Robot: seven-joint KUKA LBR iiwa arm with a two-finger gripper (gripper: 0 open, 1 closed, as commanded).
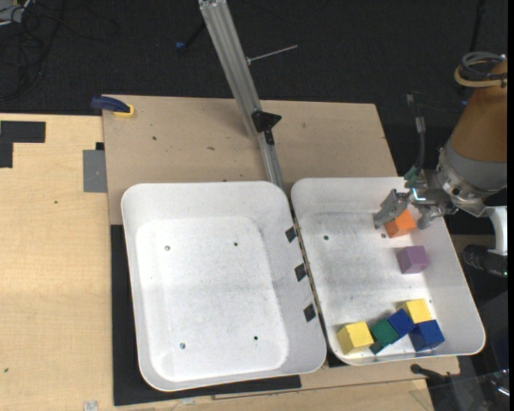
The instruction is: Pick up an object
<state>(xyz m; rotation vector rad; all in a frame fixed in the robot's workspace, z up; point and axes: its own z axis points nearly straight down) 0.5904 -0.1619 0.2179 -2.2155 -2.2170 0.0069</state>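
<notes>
The tool [404, 212] is clamped on an orange block [401, 224] above the right bin [343, 229] (far half). A purple cube [413, 259] lies just below it; yellow, green and blue blocks [394, 328] cluster farther down.

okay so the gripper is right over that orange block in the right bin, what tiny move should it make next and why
Probably a short, straight lift. The gripper sits right at the orange block, which appears to lie between its fingers, in the right bin. The purple block lies apart just below, so rising vertically should test the grasp without nudging it. Whether the grip is firm can't be told.
</notes>
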